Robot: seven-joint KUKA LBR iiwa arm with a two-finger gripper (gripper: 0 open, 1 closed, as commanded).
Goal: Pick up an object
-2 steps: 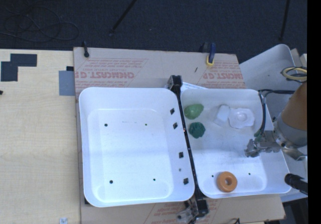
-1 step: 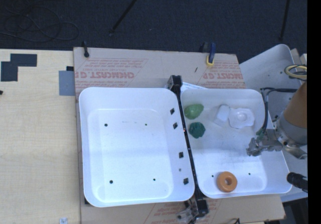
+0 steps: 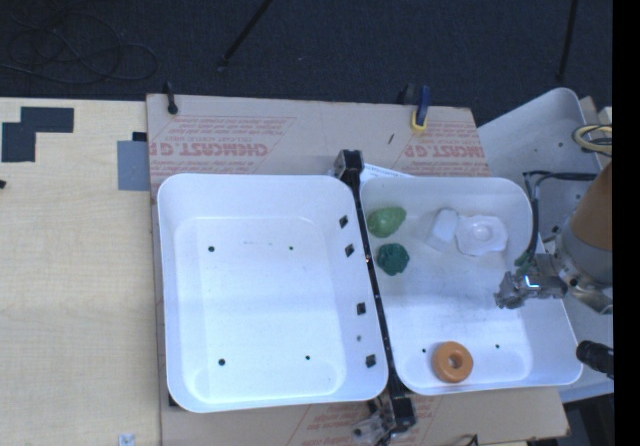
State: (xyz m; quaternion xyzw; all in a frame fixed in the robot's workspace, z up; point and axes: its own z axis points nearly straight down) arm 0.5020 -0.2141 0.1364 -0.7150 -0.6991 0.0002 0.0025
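Well apart: orange ring (image 3: 452, 362), gripper (image 3: 512, 291).

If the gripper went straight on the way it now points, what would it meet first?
The gripper points toward the view's left across the right bin. Bare bin floor lies ahead, then probably the bins' dividing wall; the dark green object sits above that line. Height is unclear.

Single fixed view, set high above the tabletop (image 3: 70, 264) and looking down at a slant. Far enough back to take in both white bins whole: left bin (image 3: 180, 234) near the middle of the frame, right bin (image 3: 520, 204) beside it toward the right. Dark floor (image 3: 300, 24) with cables across the top, beyond the far edge of the cardboard sheet (image 3: 250, 139). Arm (image 3: 600, 224) entering from the right edge, cut off there.
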